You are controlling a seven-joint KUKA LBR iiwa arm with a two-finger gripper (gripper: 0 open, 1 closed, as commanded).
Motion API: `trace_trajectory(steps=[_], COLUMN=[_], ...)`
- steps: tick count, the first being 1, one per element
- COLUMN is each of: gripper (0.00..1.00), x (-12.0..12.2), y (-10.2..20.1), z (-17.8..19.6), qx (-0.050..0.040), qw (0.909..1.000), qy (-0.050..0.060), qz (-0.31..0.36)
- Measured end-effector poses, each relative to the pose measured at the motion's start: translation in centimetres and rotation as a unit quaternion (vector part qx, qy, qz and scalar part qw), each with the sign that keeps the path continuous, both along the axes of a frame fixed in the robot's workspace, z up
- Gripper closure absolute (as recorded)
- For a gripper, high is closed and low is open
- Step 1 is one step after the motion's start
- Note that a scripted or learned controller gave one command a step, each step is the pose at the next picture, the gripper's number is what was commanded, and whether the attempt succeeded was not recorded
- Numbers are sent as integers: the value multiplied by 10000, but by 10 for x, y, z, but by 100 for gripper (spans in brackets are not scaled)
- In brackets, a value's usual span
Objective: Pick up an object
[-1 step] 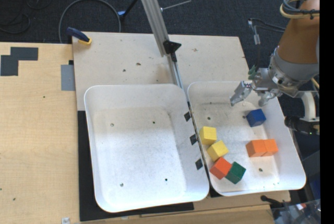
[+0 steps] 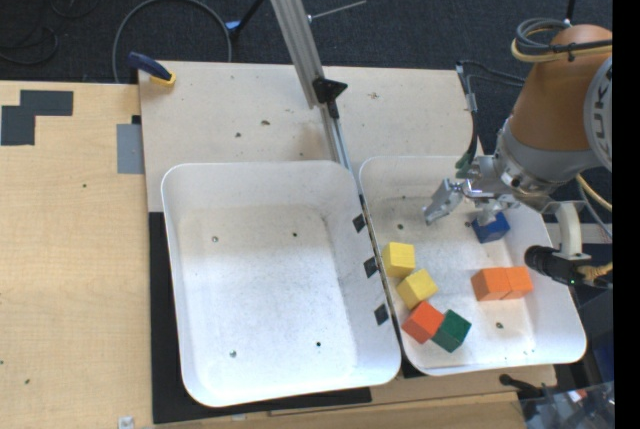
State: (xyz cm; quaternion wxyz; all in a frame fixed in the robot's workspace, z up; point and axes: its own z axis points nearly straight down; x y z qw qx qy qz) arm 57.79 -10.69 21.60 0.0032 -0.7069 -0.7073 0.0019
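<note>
**Gripper low in the right bin, no object secured yet**

Landmark is the divider between the two bins. Everything below is placed off that.

- Left of the divider: left bin. No blocks in it that we see, nothing for us there.
- Just right of the divider, hugging it: upper yellow block, lower yellow block just below it, then red block touching the green block at the near end. Tight cluster, blocks touching or nearly so.
- Further right, well apart from the divider: orange block, sitting alone on the floor of the right bin.
- Gripper hangs above that, toward the far side of the right bin. One grey finger sticks out toward the divider; the claw looks spread apart, nothing between the fingers.
- Blue block sits just under the wrist side of the gripper, partly hidden. We can't tell if anything touches it.

Our read: approach/align step, grasp not made. The blue block is the nearest candidate. The next move calls for centring the fingers over it, dropping, then closing. The orange block is the easier fallback since it stands clear of neighbours; the cluster by the divider leaves little finger room.
</note>
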Motion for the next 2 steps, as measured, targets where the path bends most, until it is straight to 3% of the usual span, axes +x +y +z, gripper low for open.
trace_trajectory(steps=[1,2], gripper=[0,0], x=[18,45], y=[-77,-95], z=[-56,-104], qx=[-20,-8], qw=[10000,10000], qy=[0,-37], qz=[-30,-1])
